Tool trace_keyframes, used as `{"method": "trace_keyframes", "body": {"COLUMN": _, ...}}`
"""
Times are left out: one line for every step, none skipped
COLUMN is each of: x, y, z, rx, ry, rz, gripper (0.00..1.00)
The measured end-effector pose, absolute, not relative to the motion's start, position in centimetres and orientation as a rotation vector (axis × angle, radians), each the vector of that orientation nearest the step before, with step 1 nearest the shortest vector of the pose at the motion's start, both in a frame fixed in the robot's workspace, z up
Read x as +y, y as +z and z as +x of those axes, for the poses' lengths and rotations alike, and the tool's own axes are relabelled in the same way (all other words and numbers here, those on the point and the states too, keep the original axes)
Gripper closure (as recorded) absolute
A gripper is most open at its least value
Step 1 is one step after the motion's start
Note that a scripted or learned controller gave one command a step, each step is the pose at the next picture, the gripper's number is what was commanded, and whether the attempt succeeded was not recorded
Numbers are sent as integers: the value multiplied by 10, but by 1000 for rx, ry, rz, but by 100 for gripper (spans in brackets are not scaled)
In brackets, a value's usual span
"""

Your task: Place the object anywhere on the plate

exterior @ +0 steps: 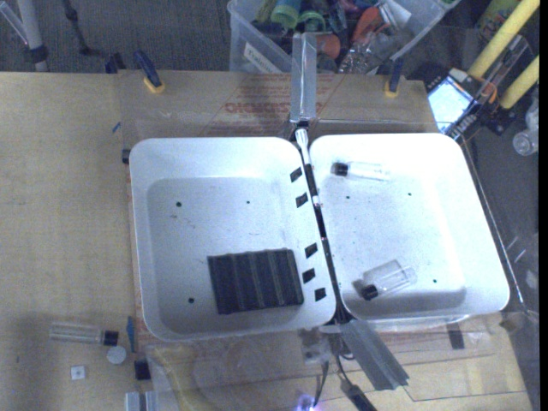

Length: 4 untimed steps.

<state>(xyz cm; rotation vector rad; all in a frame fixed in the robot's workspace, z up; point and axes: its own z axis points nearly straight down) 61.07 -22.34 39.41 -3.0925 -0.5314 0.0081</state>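
Not started as far as visible: dark ribbed plate (255, 281) bare in left bin (145, 229), two clear vials (385, 279) (360, 170) lying in right bin (479, 229), claw state can't tell.

Even, soft overhead light washes the two white bins (394, 157) nearly to glare, shadows stay faint along their inner walls, and the whole picture is slightly blurred and grainy.

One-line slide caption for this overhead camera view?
Dark ribbed rectangular plate lies in the left white bin; two clear black-capped vials lie in the right white bin.
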Motion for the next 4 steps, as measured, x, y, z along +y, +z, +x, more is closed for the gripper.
{"method": "trace_keyframes", "body": {"x": -124, "y": 355, "z": 639, "rx": -315, "ry": 4, "rz": -3123, "gripper": 100}}
{"method": "trace_keyframes", "body": {"x": -138, "y": 435, "z": 636, "rx": -738, "ry": 1, "rz": -3054, "gripper": 100}}
{"method": "trace_keyframes", "body": {"x": -114, "y": 435, "z": 658, "rx": -313, "ry": -5, "rz": -3127, "gripper": 100}}
{"method": "trace_keyframes", "body": {"x": -10, "y": 396, "z": 587, "rx": -662, "ry": 10, "rz": -3068, "gripper": 100}}
